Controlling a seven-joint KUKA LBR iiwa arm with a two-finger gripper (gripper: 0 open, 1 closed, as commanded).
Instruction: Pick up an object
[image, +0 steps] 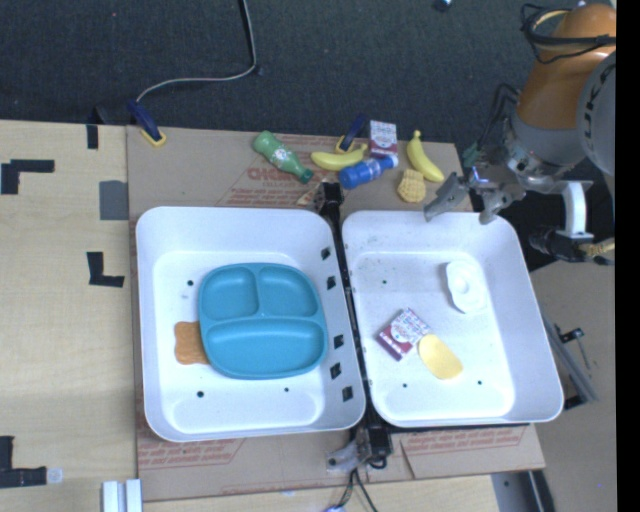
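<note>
Left white bin (160, 330): blue plastic divided plate (262, 320), orange slab (187, 343) tucked under its left edge. Right white bin (530, 330): maroon-white packet (402, 332), yellow oval piece (440, 357), white rounded lump (463, 283). My pincer (465, 200) above right bin's far rim, fingers spread, nothing between.

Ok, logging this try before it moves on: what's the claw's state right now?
Claw: open, holding nothing, above the far rim of the right bin.

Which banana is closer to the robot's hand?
The right banana, beside the waffle-like yellow toy. The other banana lies further left, by the green bottle.
</note>
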